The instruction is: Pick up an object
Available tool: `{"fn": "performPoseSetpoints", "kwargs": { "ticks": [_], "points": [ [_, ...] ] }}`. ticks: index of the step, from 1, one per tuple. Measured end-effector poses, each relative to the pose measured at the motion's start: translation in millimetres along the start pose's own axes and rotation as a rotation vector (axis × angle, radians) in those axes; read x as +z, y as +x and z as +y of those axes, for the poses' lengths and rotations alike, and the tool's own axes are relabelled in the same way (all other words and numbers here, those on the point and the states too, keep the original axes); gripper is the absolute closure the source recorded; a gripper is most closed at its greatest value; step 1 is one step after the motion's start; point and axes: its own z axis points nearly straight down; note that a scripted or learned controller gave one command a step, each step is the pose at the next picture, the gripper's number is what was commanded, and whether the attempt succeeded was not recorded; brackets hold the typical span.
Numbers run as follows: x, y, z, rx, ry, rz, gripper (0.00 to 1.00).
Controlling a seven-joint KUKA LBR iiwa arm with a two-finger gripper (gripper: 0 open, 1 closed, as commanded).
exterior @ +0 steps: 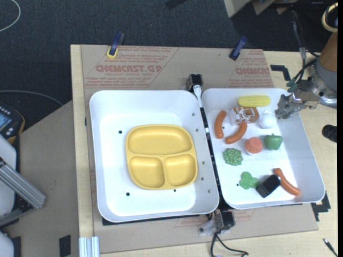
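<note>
The grey metal pincer (288, 105) hangs over the upper right corner of the right-hand shallow white bin (311, 159), at the end of the grey arm (327, 74) that comes in from the right. Whether it is spread or pressed together cannot be told from this slant, and nothing shows between its tips.

Just beside it, toward the left, lies a small white ball-like piece (266, 121), and beyond that a brown and white wrapped toy snack (245, 113). Above these, near the bin's far wall, is a yellow plastic corn cob (254, 100). Left of the snack an orange-red toy sausage (219, 123) lies nearly upright in the view, and a second orange-red sausage (236, 133) lies slantwise just below the snack.

Nearer the middle of the bin sit a red round toy tomato (254, 145) and a green toy pepper (273, 141), close together. To their left is a green bumpy round toy (232, 157). Toward the near wall are a green broccoli-like toy (247, 180), a black block (268, 186) touching it or just beside it, and an orange curved carrot-like toy (286, 181) running off to the right of the block.

The left-hand shallow white bin (107, 143) holds a yellow plastic divided plate (161, 156) with three compartments. Both bins rest on a brown cardboard-covered worktop (161, 63), with a blue and yellow clamp (114, 45) and a dark blue clamp (237, 48) at its far edge.
</note>
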Motion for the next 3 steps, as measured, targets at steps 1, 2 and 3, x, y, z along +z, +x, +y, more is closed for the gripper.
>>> {"fn": "performPoseSetpoints", "kwargs": {
  "ticks": [1, 2, 3],
  "points": [
    [12, 49, -16, -0.001, 0.002, 0.002, 1.00],
    [16, 106, -23, -0.002, 0.001, 0.002, 1.00],
    [3, 152, -42, -0.001, 0.001, 0.001, 1.00]
  ]
}}
